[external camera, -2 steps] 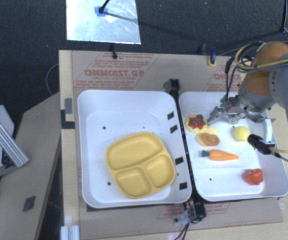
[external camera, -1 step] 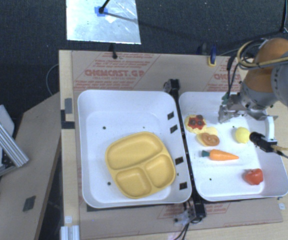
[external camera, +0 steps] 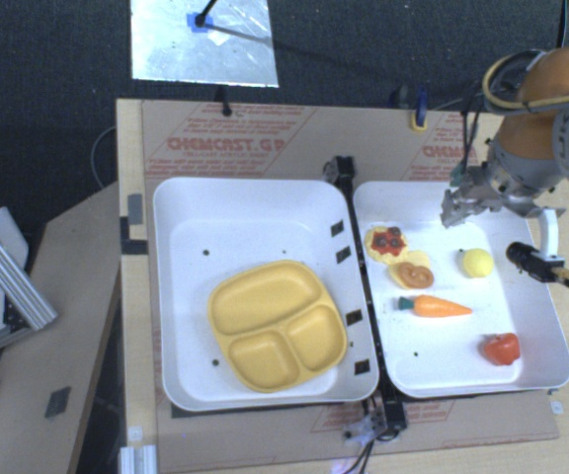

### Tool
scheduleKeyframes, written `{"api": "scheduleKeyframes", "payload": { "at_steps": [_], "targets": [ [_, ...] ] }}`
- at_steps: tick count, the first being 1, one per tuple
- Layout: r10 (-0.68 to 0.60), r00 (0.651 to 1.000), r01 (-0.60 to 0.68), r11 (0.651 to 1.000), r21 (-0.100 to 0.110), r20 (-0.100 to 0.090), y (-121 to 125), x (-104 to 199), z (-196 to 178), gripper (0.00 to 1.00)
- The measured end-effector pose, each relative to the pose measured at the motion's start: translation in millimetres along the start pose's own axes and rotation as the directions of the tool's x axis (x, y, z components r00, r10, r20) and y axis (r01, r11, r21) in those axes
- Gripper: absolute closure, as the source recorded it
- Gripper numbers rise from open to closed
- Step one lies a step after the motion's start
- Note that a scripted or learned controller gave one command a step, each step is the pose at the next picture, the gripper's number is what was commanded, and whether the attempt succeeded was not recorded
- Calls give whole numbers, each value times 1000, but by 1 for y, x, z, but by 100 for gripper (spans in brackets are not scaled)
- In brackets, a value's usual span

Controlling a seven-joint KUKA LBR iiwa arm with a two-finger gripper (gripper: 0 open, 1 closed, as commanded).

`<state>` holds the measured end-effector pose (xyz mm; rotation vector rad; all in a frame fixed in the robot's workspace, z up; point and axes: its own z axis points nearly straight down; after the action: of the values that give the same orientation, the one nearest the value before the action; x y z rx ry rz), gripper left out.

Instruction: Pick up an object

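The gripper (external camera: pixel 459 208) hung over the rear of the right bin (external camera: pixel 531 368), clear of all contents; whether it was released or clenched could not be determined. Candidate objects lay in that bin: a carrot (external camera: pixel 437 307), a lemon (external camera: pixel 476 263) and a red pepper (external camera: pixel 501 349). The left bin (external camera: pixel 181 265) held a yellow divided tray (external camera: pixel 278 323).

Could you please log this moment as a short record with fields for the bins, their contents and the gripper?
left bin: holds a yellow divided tray
right bin: holds a carrot, a lemon, a red pepper and two small flat food pieces
gripper: over the right bin's far side, nothing seen held
task state: no object picked up yet
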<state>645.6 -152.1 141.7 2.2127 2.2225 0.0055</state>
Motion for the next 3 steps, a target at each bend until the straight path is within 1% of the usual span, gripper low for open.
{"api": "scheduleKeyframes", "payload": {
  "at_steps": [1, 2, 3],
  "targets": [
    [-2, 1000, 2, 1000, -1, 0, -2, 10, -54, 100],
    [-2, 1000, 2, 1000, 1, 0, 0, 9, -82, 100],
    [-4, 1000, 4, 1000, 5, -2, -13, 52, -81, 100]
  ]
}}
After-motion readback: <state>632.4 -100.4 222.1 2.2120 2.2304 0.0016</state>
